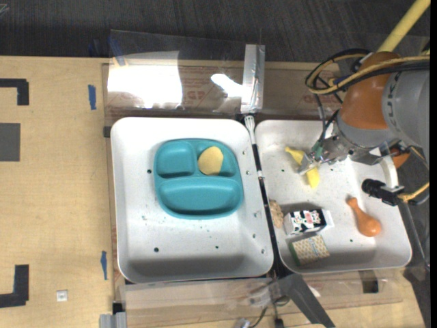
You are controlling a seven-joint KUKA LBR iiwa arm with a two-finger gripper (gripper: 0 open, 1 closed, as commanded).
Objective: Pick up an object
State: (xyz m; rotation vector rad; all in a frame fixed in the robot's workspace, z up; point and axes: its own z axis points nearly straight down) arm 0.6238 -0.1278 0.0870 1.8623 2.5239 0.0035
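Two white bins sit side by side on the bench. The left bin [130,238] holds a teal divided plate [198,178] with a yellow round piece [210,160] in its upper right compartment. The right bin [389,248] holds a banana [305,166] near its upper left, an orange pear-shaped toy [364,219] toward the right, a small black-and-white carton [307,220] near the front and a patterned card [311,249] just below it. The arm [382,101] reaches in from the right, and its gripper [321,152] sits low over the right bin, just beside the banana; whether the fingers are apart or together cannot be told
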